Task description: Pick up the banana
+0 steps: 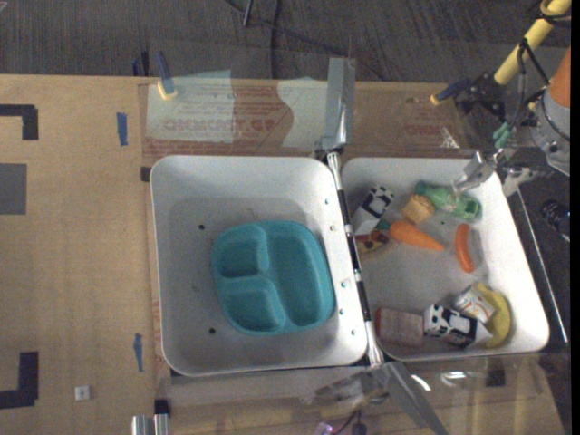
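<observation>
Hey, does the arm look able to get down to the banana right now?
Probably yes, with care. The banana lies uncovered in the right bin's near right corner, open from above. The gripper sits over the far rim. A cow-patterned toy crowds the banana's left side, and the bin wall hugs its right.

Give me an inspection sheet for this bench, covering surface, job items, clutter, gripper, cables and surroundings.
Surface: tan bench bearing two shallow white bins side by side, left bin and right bin.
Job's things: banana lies in the right bin's near right corner, against a small white packet.
Clutter: right bin also holds a carrot, an orange sausage-shaped piece, a green item, two black-and-white cow-patterned items and a brown flat pack. Left bin holds a teal divided tray.
Gripper: gripper at the right bin's far edge, away from the banana; finger state unclear.
Cables: dark cables on the floor beyond the bench.
Surroundings: blue tape marks, black floor markings.
</observation>
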